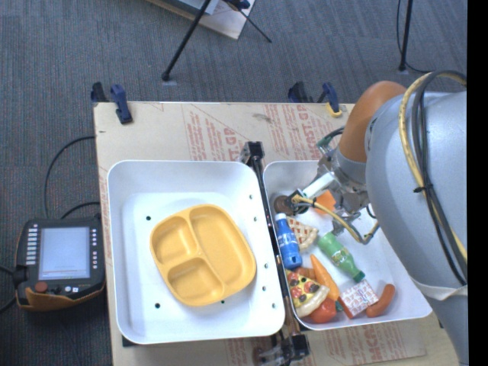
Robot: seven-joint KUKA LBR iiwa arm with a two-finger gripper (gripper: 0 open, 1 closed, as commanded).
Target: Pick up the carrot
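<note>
The carrot (323, 274), a slim orange piece, lies in the right bin (404, 280) near its front, between a green bottle (341, 255) and a pizza slice (305, 291). My gripper (328, 193) hangs low over the back part of the same bin, well behind the carrot and apart from it. Right beside the gripper an orange piece (326, 202) shows partly; the gripper covers the rest of it. Nothing is visibly held.
The right bin also holds a blue bottle (287, 240), a waffle-like wedge (305, 233), a red-and-white box (357, 297), a sausage (381, 299) and a red piece (324, 312). A yellow divided plate (202, 254) lies in the left bin (130, 204). My grey arm (419, 174) covers the right bin's right side.
</note>
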